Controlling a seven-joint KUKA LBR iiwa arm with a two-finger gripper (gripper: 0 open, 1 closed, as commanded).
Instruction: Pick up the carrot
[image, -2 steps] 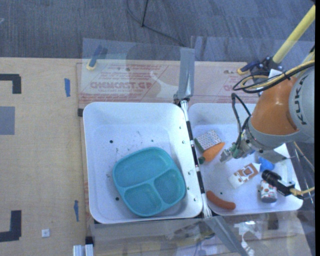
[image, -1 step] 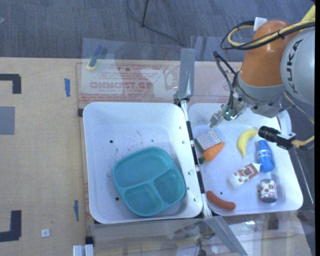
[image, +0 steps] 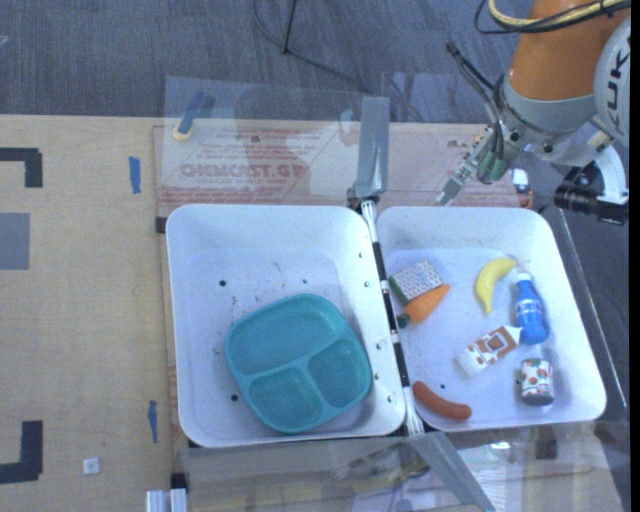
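The carrot (image: 426, 302) is orange with a small green end. It lies in the right bin (image: 575, 300), near that bin's left wall, its green end pointing to the lower left. A small checkered block (image: 416, 277) touches its upper side. My gripper (image: 478, 172) hangs above the right bin's back edge, up and to the right of the carrot and well apart from it. Nothing shows in it.
Beside the carrot the right bin holds a banana (image: 492, 281), a blue bottle (image: 528, 309), a white-and-brown carton (image: 488, 349), a red-spotted can (image: 536, 381) and a sausage (image: 442, 401). A teal divided plate (image: 298, 362) lies in the left bin (image: 200, 250).
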